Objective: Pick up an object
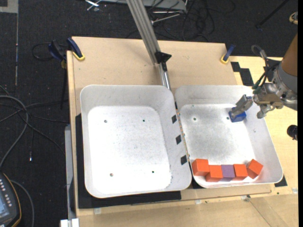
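Note:
My gripper [253,108] hangs over the far right part of the right bin [213,126], with its two fingers standing apart. A small blue block [237,115] lies at the tip of the left finger [244,102], outside the gap and not between the fingers. Along the bin's front wall runs a row of blocks: an orange block [201,166], a second orange one [215,172], a purple block [228,171], and two more orange blocks [240,170] [254,168].
The left bin [125,136] adjoins the right one, with black clips [180,138] along the shared rim. A slanted metal pole [144,25] crosses the bench behind the bins. Clamps sit at the far corners of the wooden bench [123,60].

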### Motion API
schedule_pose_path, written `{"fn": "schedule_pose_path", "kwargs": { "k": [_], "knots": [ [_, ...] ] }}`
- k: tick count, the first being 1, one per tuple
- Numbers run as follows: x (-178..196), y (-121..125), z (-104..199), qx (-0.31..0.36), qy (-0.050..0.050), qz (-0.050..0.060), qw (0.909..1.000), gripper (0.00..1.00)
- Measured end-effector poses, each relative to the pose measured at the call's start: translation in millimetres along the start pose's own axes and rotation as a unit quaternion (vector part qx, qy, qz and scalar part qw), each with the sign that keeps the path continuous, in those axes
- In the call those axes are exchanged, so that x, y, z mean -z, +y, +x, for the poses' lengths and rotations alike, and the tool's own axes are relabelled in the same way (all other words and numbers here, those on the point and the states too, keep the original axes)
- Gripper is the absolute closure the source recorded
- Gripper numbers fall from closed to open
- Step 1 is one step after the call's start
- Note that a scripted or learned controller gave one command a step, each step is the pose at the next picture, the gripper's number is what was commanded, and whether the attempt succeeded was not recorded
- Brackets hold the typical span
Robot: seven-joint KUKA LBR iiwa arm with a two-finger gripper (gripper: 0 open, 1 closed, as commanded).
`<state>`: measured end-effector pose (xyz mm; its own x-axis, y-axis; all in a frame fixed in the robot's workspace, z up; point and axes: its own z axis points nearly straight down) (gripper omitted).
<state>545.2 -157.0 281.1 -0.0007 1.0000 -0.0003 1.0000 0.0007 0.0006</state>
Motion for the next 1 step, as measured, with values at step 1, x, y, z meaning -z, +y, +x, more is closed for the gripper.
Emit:
{"fn": "schedule_pose_path", "kwargs": {
  "k": [1],
  "knots": [
    [-40.2, 28.3, -53.2, -0.002, -0.002, 0.0, 1.0, 0.0]
  ]
}}
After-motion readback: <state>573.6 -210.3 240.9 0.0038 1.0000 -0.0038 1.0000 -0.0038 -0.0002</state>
